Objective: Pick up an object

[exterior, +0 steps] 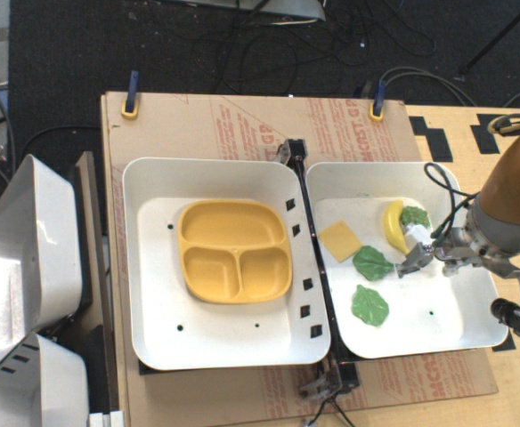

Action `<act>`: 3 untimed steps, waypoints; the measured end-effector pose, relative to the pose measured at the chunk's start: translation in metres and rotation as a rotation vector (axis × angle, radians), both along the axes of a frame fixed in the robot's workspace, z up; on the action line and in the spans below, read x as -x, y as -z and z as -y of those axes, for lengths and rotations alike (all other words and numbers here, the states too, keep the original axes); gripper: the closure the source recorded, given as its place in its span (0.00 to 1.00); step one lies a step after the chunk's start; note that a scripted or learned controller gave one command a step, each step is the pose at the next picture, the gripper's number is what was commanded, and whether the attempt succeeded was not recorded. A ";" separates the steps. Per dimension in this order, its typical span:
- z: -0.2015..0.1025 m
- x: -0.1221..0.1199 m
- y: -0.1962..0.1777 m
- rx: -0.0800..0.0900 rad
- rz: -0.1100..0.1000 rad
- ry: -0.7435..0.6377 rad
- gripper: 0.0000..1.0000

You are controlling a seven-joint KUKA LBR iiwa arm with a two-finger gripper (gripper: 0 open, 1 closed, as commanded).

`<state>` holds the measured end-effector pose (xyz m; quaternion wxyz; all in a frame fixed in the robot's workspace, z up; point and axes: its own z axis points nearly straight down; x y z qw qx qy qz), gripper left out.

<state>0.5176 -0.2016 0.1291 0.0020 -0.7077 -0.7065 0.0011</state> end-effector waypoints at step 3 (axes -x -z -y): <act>-0.004 -0.012 -0.027 0.004 0.010 -0.005 1.00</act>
